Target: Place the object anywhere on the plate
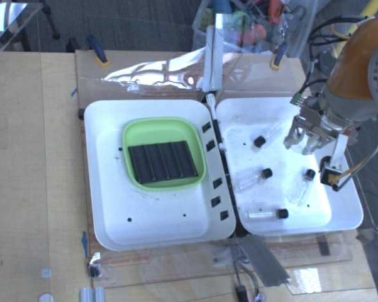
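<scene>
Vials lie scattered in my right bin, none on the green plate. Tool hovers above them, grip unreadable, nothing visibly held. I judge placement not begun.

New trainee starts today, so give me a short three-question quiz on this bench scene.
1. True or false: a vial lies on the green plate.
2. Which bin holds the vials: left bin or right bin?
3. Where is the gripper? A) above the plate B) above the right bin C) off the bench

Key: 1 false, a dark ridged block lies there. 2 right bin. 3 B.
</scene>
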### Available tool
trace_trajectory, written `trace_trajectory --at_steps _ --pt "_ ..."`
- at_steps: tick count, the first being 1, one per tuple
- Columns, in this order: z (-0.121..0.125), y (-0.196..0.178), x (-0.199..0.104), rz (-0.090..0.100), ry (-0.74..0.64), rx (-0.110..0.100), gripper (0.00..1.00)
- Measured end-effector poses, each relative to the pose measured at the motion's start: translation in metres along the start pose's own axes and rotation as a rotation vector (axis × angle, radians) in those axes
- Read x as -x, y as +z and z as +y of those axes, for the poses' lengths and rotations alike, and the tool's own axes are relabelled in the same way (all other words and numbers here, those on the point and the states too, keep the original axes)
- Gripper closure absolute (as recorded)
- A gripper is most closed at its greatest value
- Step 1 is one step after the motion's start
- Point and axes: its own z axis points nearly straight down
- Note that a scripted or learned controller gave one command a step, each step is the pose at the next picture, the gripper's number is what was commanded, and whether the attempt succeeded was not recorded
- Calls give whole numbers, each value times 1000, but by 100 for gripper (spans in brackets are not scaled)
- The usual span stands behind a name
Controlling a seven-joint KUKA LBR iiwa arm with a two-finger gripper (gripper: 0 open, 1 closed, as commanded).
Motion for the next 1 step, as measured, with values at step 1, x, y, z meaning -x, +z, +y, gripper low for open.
trace_trajectory --at_steps 1 --pt "-67 36 17 2 -206 -6 100"
